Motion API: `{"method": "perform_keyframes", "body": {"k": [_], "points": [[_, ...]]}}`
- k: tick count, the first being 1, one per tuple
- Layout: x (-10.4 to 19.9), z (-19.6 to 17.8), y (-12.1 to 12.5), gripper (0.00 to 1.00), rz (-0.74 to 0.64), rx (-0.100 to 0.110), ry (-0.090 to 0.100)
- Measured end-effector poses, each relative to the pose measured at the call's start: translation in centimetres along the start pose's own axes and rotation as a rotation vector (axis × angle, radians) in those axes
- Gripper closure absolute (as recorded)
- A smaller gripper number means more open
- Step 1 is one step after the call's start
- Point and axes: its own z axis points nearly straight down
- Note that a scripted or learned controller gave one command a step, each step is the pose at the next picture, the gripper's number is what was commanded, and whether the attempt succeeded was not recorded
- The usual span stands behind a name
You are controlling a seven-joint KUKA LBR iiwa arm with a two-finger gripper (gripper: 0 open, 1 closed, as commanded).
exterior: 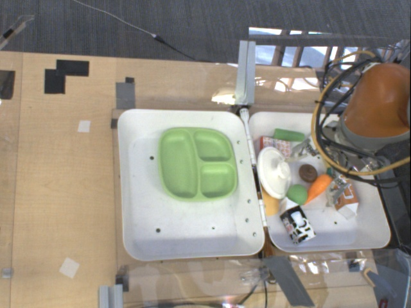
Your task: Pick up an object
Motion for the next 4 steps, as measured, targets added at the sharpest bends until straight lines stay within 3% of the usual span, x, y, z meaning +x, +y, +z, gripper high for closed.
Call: {"method": "perform_keyframes", "body": {"k": [1, 2, 4], "points": [[1.9, 1.8, 3.5, 0.00, 0.002, 0.027, -0.016], [3.6, 2.4, 3.5, 0.00, 0.058, 0.027, -0.028], [3.7, 2.2, 5.5, 0.00, 0.101, 0.052, -0.027]]}}
